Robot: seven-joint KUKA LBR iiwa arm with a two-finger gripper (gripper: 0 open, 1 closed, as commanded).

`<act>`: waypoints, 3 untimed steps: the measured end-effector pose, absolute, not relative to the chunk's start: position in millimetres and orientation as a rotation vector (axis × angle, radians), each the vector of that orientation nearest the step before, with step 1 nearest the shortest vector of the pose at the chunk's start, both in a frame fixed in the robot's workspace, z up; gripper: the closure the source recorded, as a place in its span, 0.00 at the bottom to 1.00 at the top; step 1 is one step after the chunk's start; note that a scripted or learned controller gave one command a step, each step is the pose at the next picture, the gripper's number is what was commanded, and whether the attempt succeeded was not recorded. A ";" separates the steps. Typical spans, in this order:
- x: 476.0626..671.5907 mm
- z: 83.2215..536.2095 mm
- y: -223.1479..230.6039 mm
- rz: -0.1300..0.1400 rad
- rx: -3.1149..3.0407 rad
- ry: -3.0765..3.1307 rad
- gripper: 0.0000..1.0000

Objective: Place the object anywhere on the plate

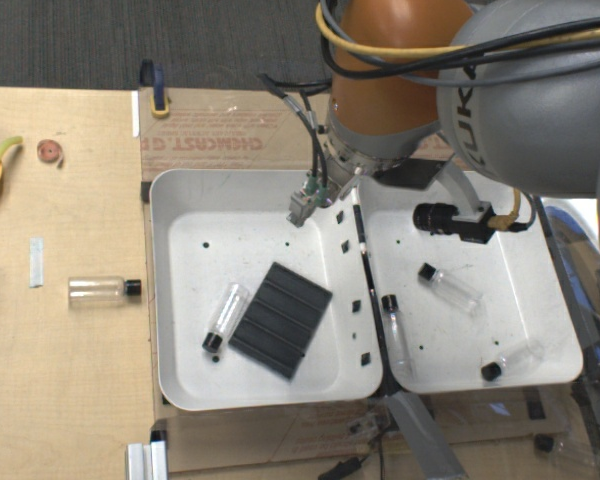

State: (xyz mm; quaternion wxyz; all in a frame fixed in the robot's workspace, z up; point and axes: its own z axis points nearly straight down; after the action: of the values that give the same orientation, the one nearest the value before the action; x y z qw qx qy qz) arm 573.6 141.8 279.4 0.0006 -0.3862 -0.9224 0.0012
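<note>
- A pale wooden bench carries two shallow white bins side by side, the left bin and the right bin, with dark floor beyond.
- Nearest in the left bin lies the black ribbed plate, flat and turned at a slant to the bin walls.
- Just beside its left edge lies a clear vial with a black cap. Its long axis runs roughly parallel to that edge, cap toward the near side. It is beside the plate, not on it.
- The right bin holds three more clear vials: one near the front corner, one along the inner wall and one mid-bin.
- On the open bench to the left rests another capped vial, lying crosswise.
- Farther back, the gripper hangs over the far middle of the left bin, close to the wall shared by the bins. It is too small and cluttered by cables to tell whether it is released or clenched, and nothing is visibly held.
- By my judgement the vial beside the plate is the likely object. It lies nearer to the camera and to the left of the gripper, with the plate between them.
- Farthest, the grey arm with its orange band looms above a cardboard sheet.
</note>
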 end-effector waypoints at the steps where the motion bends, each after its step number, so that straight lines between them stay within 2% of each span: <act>1: 636.9 333.2 197.0 0.000 -0.977 -2.988 1.00; 2: 541.6 254.1 211.3 0.004 -1.056 -2.957 1.00; 3: 477.3 149.5 218.5 0.005 -0.980 -2.982 1.00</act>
State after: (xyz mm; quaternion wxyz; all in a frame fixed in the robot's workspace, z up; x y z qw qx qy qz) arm 477.3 218.5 149.5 0.0014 -0.3122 -0.9500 0.0016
